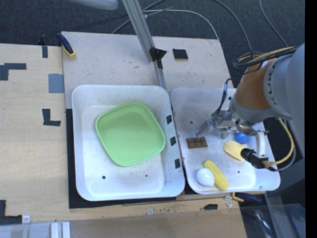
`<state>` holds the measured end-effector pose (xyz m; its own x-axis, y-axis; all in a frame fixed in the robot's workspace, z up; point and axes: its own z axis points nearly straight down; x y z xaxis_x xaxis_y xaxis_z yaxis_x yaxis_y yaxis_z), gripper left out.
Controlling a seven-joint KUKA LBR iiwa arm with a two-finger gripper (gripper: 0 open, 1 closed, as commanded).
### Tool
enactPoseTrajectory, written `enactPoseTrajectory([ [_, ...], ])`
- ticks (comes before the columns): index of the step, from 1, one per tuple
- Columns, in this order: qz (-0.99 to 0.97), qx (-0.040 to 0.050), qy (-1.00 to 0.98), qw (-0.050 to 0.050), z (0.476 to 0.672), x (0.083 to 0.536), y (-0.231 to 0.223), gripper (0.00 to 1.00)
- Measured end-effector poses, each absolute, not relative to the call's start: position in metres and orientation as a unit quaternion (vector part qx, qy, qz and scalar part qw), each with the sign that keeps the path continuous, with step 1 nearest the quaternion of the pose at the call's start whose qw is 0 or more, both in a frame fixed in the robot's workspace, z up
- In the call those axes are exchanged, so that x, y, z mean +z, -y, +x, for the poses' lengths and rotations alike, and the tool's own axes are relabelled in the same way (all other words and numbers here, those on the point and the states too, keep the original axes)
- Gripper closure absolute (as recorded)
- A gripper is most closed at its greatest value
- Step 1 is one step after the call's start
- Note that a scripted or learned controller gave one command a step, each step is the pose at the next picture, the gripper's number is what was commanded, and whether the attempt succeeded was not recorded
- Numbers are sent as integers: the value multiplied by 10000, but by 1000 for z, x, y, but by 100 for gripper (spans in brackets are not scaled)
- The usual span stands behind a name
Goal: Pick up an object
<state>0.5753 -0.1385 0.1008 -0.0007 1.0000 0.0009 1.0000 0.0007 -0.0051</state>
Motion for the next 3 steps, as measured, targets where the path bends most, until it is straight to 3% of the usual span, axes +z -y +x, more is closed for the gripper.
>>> enactPoseTrajectory([
  [1,-7067,3,7075,3,577,113,139,100],
  [3,-7070,-10,7072,-15,578,217,140,100],
])
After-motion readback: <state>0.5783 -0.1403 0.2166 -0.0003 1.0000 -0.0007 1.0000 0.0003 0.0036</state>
